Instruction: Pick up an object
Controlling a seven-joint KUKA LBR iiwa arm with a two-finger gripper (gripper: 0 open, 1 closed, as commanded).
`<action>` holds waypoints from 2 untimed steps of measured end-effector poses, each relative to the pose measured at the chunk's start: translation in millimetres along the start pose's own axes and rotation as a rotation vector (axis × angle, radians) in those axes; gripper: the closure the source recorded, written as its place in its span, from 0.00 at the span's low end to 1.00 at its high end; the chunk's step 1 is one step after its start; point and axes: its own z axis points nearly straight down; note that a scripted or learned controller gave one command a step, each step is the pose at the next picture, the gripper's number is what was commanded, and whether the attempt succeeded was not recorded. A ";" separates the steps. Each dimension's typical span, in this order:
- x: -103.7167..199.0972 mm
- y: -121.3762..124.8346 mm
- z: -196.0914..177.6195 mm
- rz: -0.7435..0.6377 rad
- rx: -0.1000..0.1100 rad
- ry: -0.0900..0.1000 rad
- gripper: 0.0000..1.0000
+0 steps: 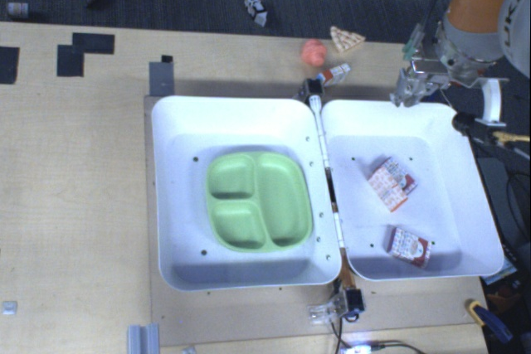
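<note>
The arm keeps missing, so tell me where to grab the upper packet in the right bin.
Take the packet across its narrow width, coming straight down from above. It lies flat and tilted on the bin floor, apart from the other packet and the walls.

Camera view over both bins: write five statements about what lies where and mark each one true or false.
1. The green divided tray lies in the left bin. True.
2. Two small packets lie in the right bin. True: the striped packet and the dark red packet.
3. The two packets are stacked on each other. False: they lie apart, the striped one farther from the camera.
4. The gripper hovers over the green divided tray. False: it is at the right bin's far edge.
5. The pink ball lies inside the left bin. False: it rests on the bench beyond the bins.
</note>
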 end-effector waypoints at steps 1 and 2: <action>100.1 -10.9 -23.9 0.000 0.001 0.001 1.00; 38.2 1.2 41.7 0.005 0.004 -0.002 1.00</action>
